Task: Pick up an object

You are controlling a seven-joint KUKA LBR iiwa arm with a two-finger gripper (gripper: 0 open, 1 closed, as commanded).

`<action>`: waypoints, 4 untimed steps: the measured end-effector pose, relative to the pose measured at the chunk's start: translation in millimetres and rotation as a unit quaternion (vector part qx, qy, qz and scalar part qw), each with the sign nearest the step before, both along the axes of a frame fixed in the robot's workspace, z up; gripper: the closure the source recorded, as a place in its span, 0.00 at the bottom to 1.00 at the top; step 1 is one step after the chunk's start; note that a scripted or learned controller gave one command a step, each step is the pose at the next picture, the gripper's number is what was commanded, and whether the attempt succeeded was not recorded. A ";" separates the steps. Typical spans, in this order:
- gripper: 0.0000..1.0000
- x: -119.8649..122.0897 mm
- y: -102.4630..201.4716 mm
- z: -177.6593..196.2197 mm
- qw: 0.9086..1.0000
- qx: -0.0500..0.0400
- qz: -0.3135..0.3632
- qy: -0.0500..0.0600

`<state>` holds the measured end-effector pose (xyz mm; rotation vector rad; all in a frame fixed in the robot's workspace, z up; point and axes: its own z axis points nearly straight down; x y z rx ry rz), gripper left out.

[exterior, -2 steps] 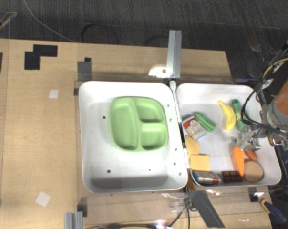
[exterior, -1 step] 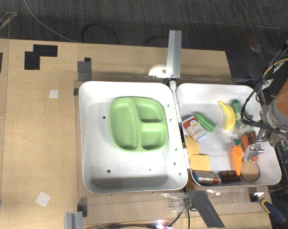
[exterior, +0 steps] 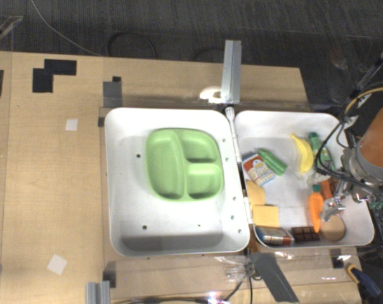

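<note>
Gripper (exterior: 333,209) low in right bin (exterior: 277,124) (near-right corner) — finger state hidden, cannot tell. Carrot (exterior: 314,211) just beside it, banana (exterior: 302,153) farther up — green tray (exterior: 182,164) in left bin (exterior: 125,189).

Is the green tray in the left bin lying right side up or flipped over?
Right side up: the green tray lies flat in the left bin, its three hollow compartments facing up.
</note>
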<state>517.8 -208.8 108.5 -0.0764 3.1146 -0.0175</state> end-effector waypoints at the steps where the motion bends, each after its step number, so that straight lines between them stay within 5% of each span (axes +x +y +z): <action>1: 0.00 -14.3 -2.3 -8.1 0.999 -0.002 -0.031 -0.007; 2: 0.00 46.7 59.1 -18.7 0.996 0.003 0.094 0.005; 3: 0.00 8.7 23.2 -18.4 1.000 0.004 0.000 0.005; 4: 0.00 28.5 59.1 -18.2 0.998 0.002 0.062 0.004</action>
